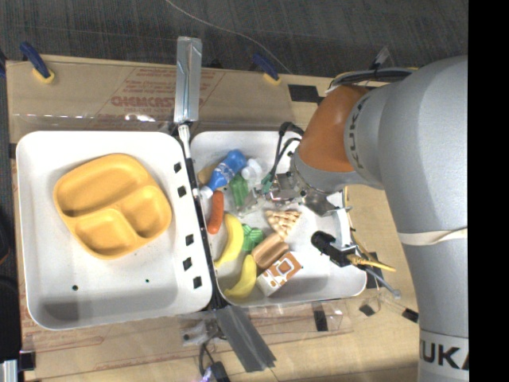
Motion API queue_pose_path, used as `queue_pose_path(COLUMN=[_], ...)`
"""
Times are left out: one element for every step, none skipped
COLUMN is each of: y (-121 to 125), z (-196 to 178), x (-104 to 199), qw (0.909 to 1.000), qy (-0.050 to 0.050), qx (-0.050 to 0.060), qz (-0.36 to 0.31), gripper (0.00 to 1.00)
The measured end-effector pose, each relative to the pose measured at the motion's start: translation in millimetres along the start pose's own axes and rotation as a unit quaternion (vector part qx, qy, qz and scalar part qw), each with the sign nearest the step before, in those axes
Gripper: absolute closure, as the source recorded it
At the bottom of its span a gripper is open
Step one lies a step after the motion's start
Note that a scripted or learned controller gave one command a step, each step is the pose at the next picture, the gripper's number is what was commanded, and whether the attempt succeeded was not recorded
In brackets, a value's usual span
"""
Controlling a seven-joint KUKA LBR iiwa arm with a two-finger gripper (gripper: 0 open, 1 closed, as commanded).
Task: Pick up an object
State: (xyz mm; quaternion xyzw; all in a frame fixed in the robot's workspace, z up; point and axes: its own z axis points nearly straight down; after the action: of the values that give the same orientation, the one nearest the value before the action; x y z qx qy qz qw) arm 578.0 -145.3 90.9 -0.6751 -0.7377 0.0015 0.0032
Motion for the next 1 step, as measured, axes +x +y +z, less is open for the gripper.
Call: queue_pose_path(y=[66.3], z=[-14.0], x=[5.3], qw=[0.9979], qy=[-0.001], qx=[-0.003], qz=[0.065], gripper=[0.00])
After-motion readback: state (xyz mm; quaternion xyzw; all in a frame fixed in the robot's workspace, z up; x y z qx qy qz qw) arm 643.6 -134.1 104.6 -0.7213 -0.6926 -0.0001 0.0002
